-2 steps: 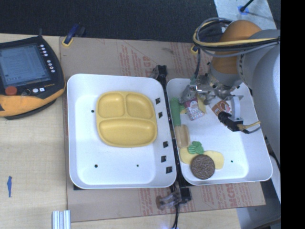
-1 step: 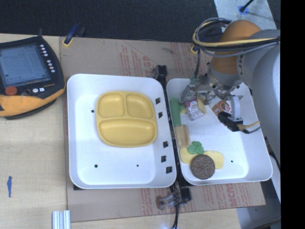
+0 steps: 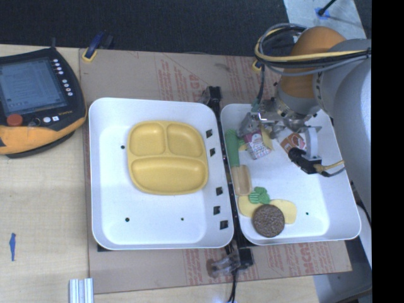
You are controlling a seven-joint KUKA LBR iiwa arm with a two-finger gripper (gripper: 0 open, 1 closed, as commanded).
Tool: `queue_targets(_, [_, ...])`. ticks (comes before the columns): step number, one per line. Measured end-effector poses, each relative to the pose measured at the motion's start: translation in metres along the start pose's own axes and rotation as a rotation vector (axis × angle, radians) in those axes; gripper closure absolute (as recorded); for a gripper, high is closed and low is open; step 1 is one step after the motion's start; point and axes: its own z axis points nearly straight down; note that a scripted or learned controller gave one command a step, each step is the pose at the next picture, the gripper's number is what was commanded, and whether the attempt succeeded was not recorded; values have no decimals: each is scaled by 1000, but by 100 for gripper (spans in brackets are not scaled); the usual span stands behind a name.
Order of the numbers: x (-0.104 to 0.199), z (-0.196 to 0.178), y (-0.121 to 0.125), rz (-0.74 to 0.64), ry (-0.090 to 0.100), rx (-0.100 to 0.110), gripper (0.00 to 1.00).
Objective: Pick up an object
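Observation:
My gripper [image 3: 257, 124] hangs low over the back left part of the right bin [image 3: 328, 201], under the grey arm and its orange band. Right below it lies a small pink and white packet [image 3: 257, 146]; whether the two touch is unclear. A green stick [image 3: 231, 148] lies along the bin's left wall, with a tan bun-like piece [image 3: 242, 179] in front of it. Nearer the front are a small green toy [image 3: 257, 196], a flat yellow piece [image 3: 287, 209] and a round brown patty [image 3: 269, 220]. A brown item [image 3: 294, 142] shows partly beneath the wrist.
The left bin [image 3: 107, 188] holds a yellow divided plate [image 3: 168, 156]. A teach pendant [image 3: 35, 100] lies on the bench at the far left. A black cable part [image 3: 306, 161] hangs from the wrist over the right bin.

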Motion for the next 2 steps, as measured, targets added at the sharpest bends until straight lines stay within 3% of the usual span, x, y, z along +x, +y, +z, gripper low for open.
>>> queue_targets(1, [-2, 0, 0, 3, 1, -1, 0])
queue_targets(2, [-20, 0, -89, 7, 3, -3, 0])
